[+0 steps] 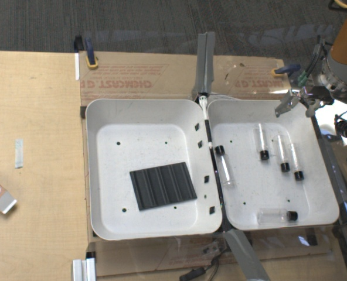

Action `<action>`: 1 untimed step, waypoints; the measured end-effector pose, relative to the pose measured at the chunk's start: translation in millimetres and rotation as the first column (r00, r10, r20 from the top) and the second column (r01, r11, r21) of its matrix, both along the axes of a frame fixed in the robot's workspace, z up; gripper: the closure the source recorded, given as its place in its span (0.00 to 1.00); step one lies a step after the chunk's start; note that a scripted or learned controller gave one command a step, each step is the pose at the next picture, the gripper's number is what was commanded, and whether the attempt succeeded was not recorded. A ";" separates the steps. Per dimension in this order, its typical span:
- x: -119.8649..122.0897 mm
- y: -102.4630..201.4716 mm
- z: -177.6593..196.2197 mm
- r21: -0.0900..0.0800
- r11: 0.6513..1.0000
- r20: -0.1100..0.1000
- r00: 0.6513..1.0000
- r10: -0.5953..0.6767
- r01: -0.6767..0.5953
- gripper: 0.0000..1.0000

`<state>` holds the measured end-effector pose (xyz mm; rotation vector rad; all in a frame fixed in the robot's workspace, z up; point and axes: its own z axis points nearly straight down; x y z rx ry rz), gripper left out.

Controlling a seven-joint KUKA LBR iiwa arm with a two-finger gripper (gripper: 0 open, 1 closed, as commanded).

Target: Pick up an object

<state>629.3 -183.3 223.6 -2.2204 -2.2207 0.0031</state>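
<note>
**End effector above the right bin's far corner**

The end effector (299, 102) hangs open and empty over the right bin's (314, 215) far right rim. Five clear black-capped tubes (261, 141) lie inside that bin. A dark ribbed pad (163, 185) rests in the left bin (103, 157).

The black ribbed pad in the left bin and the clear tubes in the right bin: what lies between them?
In the camera view, the two bins' adjoining rims lie between the black ribbed pad and the clear tubes.
</note>
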 end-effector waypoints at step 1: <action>2.1 18.9 -131.7 0.000 0.995 0.003 0.995 0.105 -0.105 0.00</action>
